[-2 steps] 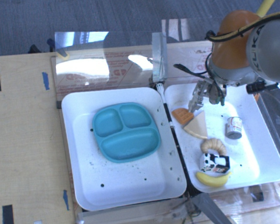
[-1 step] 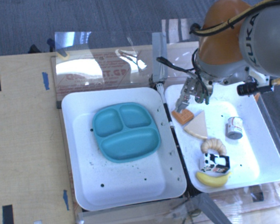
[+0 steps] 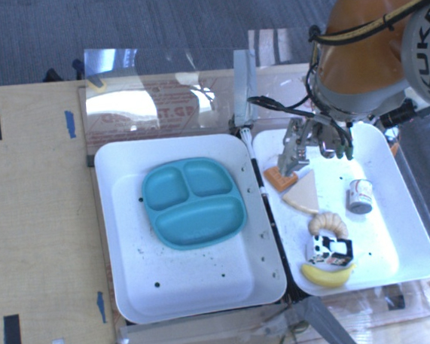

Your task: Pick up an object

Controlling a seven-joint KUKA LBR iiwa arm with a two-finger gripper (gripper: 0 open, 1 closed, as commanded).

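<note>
Camera view, looking down at a slant: I see the end effector (image 3: 298, 154) low in the right bin (image 3: 408, 209), toward that bin's 11 o'clock corner, directly over an orange wedge (image 3: 276, 179) and the upper tip of a pale yellow wedge (image 3: 302, 195). Whether its fingers are apart, together, or clamped on anything I cannot tell; cables and wrist hardware clutter that spot. The other candidates lie toward 6 o'clock of the end effector: a small silver can (image 3: 359, 196) on its side, a croissant (image 3: 327, 225), a black-and-white object (image 3: 330, 250) touching it, and a banana (image 3: 327, 274) at the bin's near edge. The left bin (image 3: 123, 237) holds a blue divided plate (image 3: 194, 202). Risks, as I judge them: the two wedges touch, so a grasp may pinch both or skid off a sloped face; the bin's dividing wall sits just beside the orange wedge and may block one finger; the can may roll if nudged.
</note>
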